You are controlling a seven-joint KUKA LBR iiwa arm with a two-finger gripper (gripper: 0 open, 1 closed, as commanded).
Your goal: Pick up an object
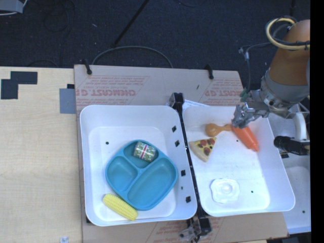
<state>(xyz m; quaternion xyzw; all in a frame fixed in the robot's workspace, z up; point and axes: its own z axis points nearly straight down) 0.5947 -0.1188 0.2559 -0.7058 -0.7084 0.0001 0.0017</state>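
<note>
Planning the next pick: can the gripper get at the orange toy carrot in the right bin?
Probably yes. The gripper hangs right at the top end of the orange toy carrot, with nothing lying over it; the right bin's wall stands close beside it.

Two white bins side by side, lower half of frame. Left bin: blue divided plate at centre, small can lying in plate's upper compartment, corn cob just below-left of plate. Right bin: pizza slice at left, orange spoon-like piece above it, carrot at upper right, fried egg at lower centre. Arm enters from upper right; gripper low over carrot's upper end, touching or just above, cannot tell.
</note>
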